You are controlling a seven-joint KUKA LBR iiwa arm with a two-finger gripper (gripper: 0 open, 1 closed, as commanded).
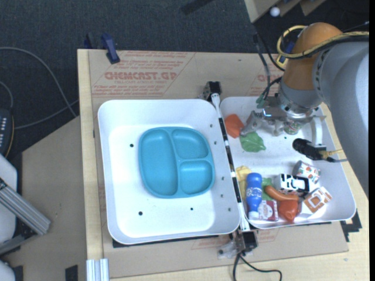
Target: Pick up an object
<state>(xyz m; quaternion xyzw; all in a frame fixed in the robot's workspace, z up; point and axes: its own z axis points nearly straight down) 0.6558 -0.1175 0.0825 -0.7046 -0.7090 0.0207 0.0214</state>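
Note:
My gripper [265,124] hangs over the back part of the right bin [343,206], its grey fingers spread open with nothing between them. Just in front of the left finger lies a green leafy toy [253,142]. An orange piece [233,124] sits to its left, against the bin's left wall. Further forward are a blue bottle [254,193], a red sausage [281,192] and small printed cartons [317,199].
The left bin [117,204] holds a blue divided plate [176,160]. A black and white item [293,183], a red and white packet [267,211] and a yellow piece [242,172] crowd the right bin's front. The arm covers that bin's back right corner.

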